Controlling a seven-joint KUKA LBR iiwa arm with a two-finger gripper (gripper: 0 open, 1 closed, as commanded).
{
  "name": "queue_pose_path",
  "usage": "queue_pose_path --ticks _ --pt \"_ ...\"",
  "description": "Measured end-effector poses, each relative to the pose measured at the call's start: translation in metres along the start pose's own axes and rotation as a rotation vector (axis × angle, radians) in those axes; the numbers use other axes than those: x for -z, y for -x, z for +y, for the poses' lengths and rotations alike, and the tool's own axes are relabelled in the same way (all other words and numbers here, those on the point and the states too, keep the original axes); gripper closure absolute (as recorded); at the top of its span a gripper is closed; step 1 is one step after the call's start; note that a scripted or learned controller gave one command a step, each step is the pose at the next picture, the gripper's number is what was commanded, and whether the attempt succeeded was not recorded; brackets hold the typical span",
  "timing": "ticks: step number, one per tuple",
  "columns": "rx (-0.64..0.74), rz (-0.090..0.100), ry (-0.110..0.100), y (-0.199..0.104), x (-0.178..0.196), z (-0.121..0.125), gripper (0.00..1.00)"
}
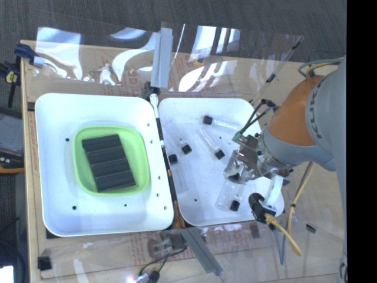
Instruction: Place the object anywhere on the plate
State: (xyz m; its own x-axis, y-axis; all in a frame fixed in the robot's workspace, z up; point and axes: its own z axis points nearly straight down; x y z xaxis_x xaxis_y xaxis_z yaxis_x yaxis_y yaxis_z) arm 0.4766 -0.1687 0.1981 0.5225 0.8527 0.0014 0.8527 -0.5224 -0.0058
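A green square plate (139, 158) sits in the left white bin (53, 205). A dark grey ridged block (108, 162) lies flat on the plate, tilted slightly. My gripper (237, 168) hangs low over the right part of the right white bin (188, 214), far from the plate. It is close above a clear plastic tube (226, 194) and small black pieces. The grey wrist and orange band (294, 119) hide the bin's right side.
Several small black cubes (186, 148) lie scattered in the right bin, along with another clear tube (209, 138). A raised divider (160, 140) separates the two bins. Cables (281, 226) trail from the wrist at the lower right. A metal bracket (161, 58) stands behind the bins.
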Motion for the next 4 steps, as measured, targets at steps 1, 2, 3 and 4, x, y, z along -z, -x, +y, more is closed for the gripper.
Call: queue_pose_path --ticks 1,2,3,4 --pt "0.084 -0.001 -0.002 -0.061 -0.007 -0.016 1.0" --pt "0.27 -0.003 0.002 -0.145 -0.008 -0.015 1.0" --pt "0.352 -0.003 0.003 -0.187 -0.008 -0.028 1.0" --pt "0.352 -0.003 0.003 -0.187 -0.008 -0.028 0.0"
